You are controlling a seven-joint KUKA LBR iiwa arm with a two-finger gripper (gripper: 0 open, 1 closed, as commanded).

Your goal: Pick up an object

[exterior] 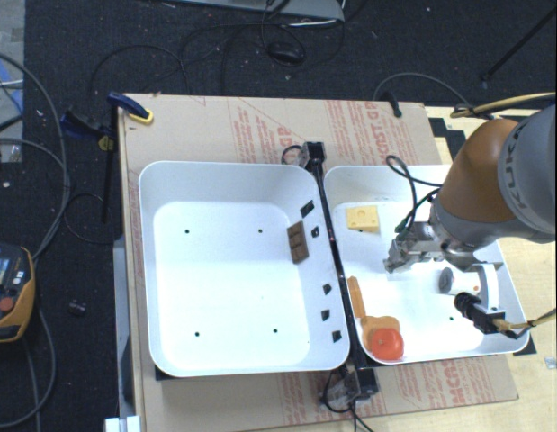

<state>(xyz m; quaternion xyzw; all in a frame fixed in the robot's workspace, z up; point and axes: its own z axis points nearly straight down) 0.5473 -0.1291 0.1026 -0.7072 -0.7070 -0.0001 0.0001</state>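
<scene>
Cardboard-topped bench, two white bins side by side. Gripper (397, 257) hovers low in the right bin (422, 354), probably lining up a grab; can't tell its jaw state. Cheese wedge (363, 219) sits just beyond, tomato (385, 342) near corner, chocolate bar (298, 241) left bin (152, 268).
</scene>
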